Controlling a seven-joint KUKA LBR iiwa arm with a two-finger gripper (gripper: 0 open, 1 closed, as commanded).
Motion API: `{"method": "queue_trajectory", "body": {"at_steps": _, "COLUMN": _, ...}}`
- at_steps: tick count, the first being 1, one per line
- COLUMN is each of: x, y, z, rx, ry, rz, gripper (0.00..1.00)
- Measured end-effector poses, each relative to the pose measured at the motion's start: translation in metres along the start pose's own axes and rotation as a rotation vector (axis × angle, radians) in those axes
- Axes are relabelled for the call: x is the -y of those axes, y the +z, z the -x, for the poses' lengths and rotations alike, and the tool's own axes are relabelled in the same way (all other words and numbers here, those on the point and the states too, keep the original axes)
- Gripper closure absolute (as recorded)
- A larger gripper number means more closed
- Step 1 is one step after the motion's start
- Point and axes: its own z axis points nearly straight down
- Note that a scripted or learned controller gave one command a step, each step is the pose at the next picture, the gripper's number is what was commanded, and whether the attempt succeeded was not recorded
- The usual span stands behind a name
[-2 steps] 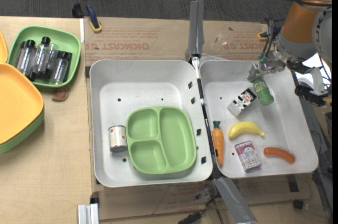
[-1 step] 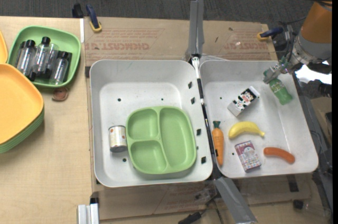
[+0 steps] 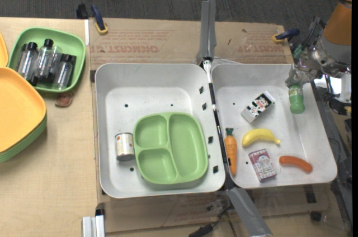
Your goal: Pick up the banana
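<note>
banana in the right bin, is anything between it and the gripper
Nothing visible blocks it. The gripper is at the upper right of the right white bin, beside a green bottle. The curved yellow banana lies lower left, open from above. The small black-and-white carton sits just off that line, the orange carrot on the far side.

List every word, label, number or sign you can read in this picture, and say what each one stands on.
Red lettering on the cardboard sheet behind the bins: upside down and blurred, not readable with confidence.
Black-and-white small carton: print too small to read.
Pink and red small box: print too small to read.
Small can: label blurred.
Bottles in the green tray: no legible labels.
</note>
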Motion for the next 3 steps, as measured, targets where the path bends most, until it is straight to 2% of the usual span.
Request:
{"method": "queue_trajectory", "body": {"at_steps": 1, "x": 0.003, "y": -0.05, "z": -0.097, "rx": -0.001, "ry": -0.252, "rz": 0.002, "gripper": 1.0}}
{"method": "queue_trajectory", "body": {"at_steps": 2, "x": -0.003, "y": 0.042, "z": -0.055, "rx": -0.001, "ry": -0.361, "rz": -0.001, "gripper": 1.0}}
{"method": "queue_trajectory", "body": {"at_steps": 3, "x": 0.008, "y": -0.049, "z": -0.054, "rx": 0.0, "ry": 0.181, "rz": 0.0, "gripper": 1.0}}
